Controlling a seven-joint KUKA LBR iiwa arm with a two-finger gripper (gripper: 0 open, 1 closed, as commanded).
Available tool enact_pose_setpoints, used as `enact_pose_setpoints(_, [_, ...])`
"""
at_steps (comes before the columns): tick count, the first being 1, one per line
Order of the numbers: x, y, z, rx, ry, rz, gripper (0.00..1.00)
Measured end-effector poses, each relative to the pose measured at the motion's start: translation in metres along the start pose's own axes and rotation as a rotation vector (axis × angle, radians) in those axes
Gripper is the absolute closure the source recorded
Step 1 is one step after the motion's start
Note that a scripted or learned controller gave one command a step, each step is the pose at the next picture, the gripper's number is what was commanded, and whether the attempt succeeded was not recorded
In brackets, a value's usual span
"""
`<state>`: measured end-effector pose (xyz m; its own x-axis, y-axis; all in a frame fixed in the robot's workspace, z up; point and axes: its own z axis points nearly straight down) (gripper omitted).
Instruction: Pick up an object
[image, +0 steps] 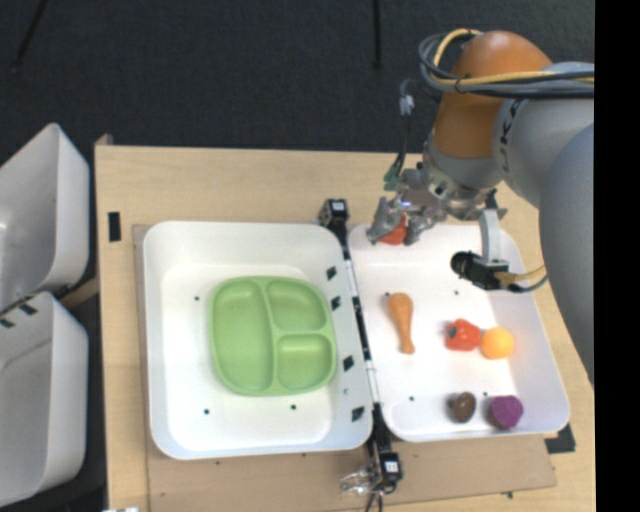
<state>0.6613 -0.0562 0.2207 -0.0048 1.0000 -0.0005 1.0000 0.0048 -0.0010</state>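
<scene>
Risk of slip — gripper (398, 226) at far corner of right bin (535, 330), seemingly pinching red-orange item (396, 234) by its edge; grasp unconfirmed — could drop on lift.

Green tray (271, 335) (left bin (170, 400))

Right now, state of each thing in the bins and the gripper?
Gripper: low over the right bin's far-left corner, at a red thing.
Red thing: partly hidden under the gripper; held or not, cannot tell.
Tray: flat in the left bin, nothing in it.
Drumstick: lying flat.
Tomato: touching the orange.
Orange: resting.
Brown piece: resting.
Purple piece: resting.
</scene>
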Motion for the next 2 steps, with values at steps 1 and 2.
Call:
enact_pose_setpoints(1, [0.056,0.007,0.005,-0.002,0.0,0.0,1.0])
enact_pose_setpoints(2, [0.112,0.009,-0.012,-0.003,0.002,-0.003,1.0])
